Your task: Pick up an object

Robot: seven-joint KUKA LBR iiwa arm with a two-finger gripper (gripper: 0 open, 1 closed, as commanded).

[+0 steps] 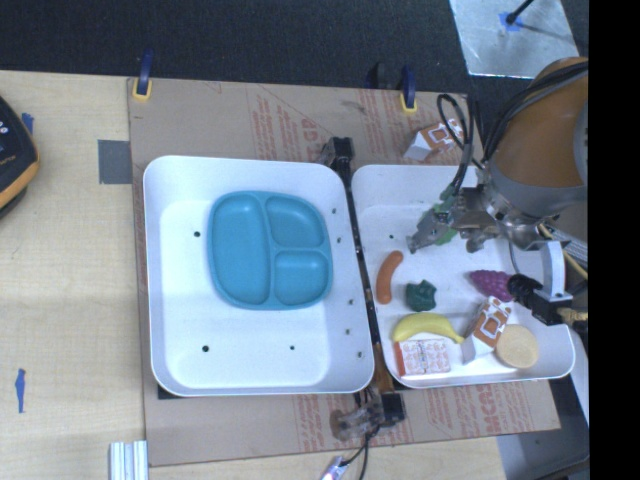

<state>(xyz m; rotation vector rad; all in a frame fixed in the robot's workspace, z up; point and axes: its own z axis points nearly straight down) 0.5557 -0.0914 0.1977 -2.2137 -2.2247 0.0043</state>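
My gripper [430, 236] hangs over the upper middle of the right bin [400, 186], open, with nothing between its fingers. Below and left of it lies an orange-red sausage [388, 275]. A dark green lump [421, 294] sits just below the gripper. Along the bin's front are a yellow banana [424, 327], a red-and-white carton [424, 356], a small orange-and-white carton [490, 321] and a round tan biscuit [518, 347]. A purple grape bunch [490, 281] lies to the right, partly under the arm.
The left bin [165, 268] holds a blue divided plate [268, 248]. Another small carton [437, 139] lies on the cardboard behind the right bin. The grey and orange arm [540, 148] covers the right bin's far right corner. A black part [535, 298] juts out beside the grapes.
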